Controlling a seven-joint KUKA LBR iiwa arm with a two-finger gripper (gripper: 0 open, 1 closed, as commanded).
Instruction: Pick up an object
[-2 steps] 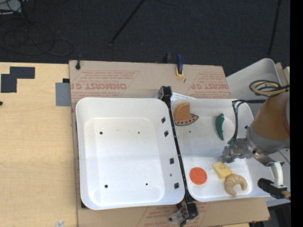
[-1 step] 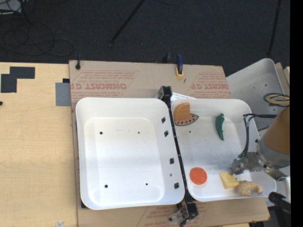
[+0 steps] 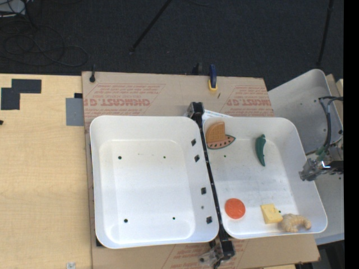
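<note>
Orange disc beside yellow block, tan lump, right bin.

- We look down at a slant from one fixed camera above the bench.
- Both bins sit mid-frame, the left bin and the right bin, seen whole from some way off.
- Dark floor fills the frame's top; the arm enters at right.

Right bin centre open (toys ring the edges).
</note>
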